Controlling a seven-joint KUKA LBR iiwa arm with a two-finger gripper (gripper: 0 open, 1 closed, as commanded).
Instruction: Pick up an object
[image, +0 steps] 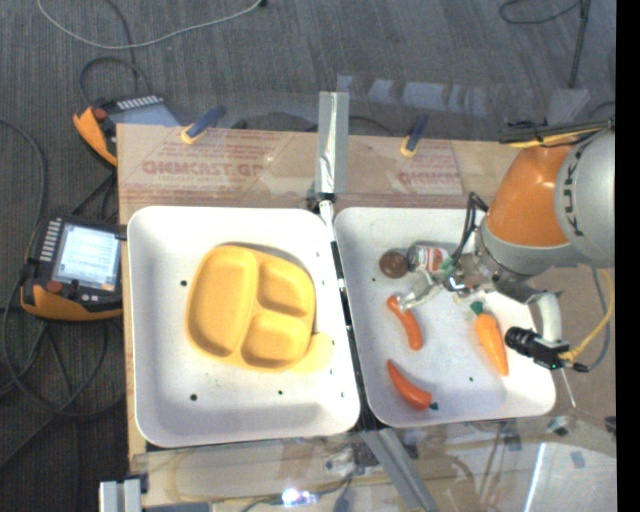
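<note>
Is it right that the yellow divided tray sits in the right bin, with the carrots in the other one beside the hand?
Not quite. The camera view shows the yellow divided tray in the left bin; the carrots lie in the right bin, beside the hand.

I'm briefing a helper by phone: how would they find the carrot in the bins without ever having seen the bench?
Start at the right-hand white bin, the one the grey and orange arm reaches over. The carrot lies near that bin's right side. Unlike the two orange-red chilli-shaped pieces to its left, it is paler orange, straight, tapered, with a green tip.
</note>
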